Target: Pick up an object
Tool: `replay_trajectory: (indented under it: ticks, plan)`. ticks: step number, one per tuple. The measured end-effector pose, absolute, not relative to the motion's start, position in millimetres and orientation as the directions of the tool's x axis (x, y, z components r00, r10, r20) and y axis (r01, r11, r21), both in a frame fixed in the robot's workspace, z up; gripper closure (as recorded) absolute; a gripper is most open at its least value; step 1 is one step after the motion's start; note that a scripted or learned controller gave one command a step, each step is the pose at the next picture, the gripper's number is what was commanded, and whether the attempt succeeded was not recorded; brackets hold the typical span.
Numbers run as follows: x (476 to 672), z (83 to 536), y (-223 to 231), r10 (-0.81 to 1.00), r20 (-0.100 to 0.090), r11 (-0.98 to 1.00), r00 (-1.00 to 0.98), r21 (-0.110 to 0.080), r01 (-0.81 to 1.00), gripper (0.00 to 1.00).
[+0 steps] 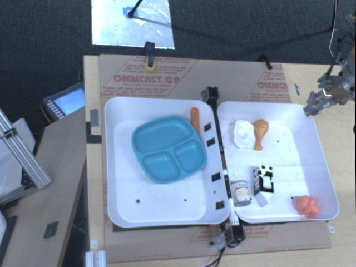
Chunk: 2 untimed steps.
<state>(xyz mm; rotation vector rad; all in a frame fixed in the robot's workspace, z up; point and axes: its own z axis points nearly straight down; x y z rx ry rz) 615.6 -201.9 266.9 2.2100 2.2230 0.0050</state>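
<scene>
Gripper [318, 100] hangs past the right bin's [325, 166] far right corner; we cannot tell its state. We judge the approach is just starting: next, move over the drumstick [260, 133] inside that bin and descend.

One camera sits high above the counter [183, 71] and looks down at a slant. It is far enough away to take in both white bins: the left bin [119, 166] and the right bin [311, 149] lie side by side in the middle. The dark floor [250, 15] shows along the top. The arm [339, 82] comes in from the right edge.
</scene>
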Motion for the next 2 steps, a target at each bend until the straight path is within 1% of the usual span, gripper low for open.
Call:
replay_trajectory:
  ticks: [1,2]
  plan:
    - [608.4,263,-144,1.000,0.001,0.009,-0.009,0.001,1.000,1.00]
    - [604.4,261,-83,1.000,0.002,0.011,-0.011,0.002,1.000,1.00]
